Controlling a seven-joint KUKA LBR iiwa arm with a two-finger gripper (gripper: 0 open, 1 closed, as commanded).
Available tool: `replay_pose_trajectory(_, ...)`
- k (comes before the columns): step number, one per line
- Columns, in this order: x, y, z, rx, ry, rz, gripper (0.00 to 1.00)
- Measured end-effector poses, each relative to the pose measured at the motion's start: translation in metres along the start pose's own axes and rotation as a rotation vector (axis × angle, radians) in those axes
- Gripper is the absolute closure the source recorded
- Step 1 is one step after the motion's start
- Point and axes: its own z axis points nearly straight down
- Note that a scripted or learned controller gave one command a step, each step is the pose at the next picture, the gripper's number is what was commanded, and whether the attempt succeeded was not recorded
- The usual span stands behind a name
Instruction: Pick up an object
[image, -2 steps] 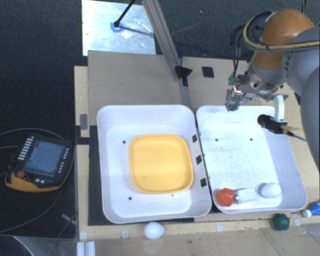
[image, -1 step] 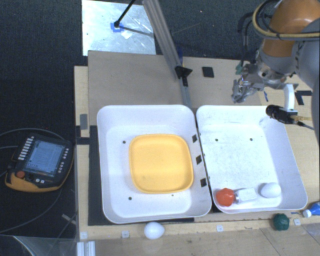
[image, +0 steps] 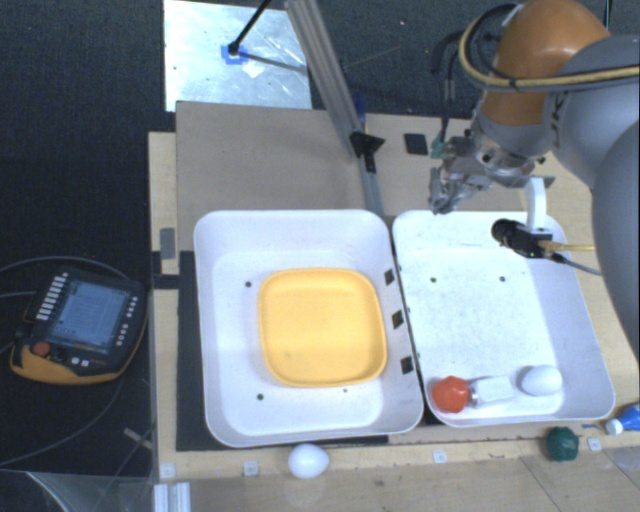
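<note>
Two white bins sit on a tan bench. The left one carries a yellow plate. Near the right bin's front edge lie an orange ball, a white block and a white egg. The arm is grey with an orange band.

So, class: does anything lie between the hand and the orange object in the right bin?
Nothing visible does. The hand hangs over the right bin's far left corner; the orange object lies at its near edge, with bare bin floor between. A white egg-shaped object lies off to the side.
</note>
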Motion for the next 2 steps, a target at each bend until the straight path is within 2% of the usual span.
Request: replay_pose_trajectory(2,0.099,-0.001,0.008,0.0,0.0,-0.001,1.0)
